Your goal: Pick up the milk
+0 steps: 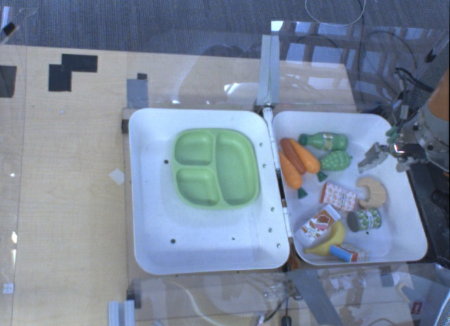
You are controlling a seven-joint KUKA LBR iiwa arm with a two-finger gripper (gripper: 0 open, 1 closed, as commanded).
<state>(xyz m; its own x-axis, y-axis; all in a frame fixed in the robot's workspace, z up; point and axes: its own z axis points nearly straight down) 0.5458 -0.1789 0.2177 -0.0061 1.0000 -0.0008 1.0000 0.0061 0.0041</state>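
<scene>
The milk (318, 225), a small carton with a red top, lies tilted in the near part of the right bin (416, 240), touching the banana (329, 241) on its near side. The hand (387, 151) hovers over the bin's far right edge, well apart from the carton, fingers spread and gripping nothing. The left bin (151, 240) carries a green divided plate (215, 168)
</scene>
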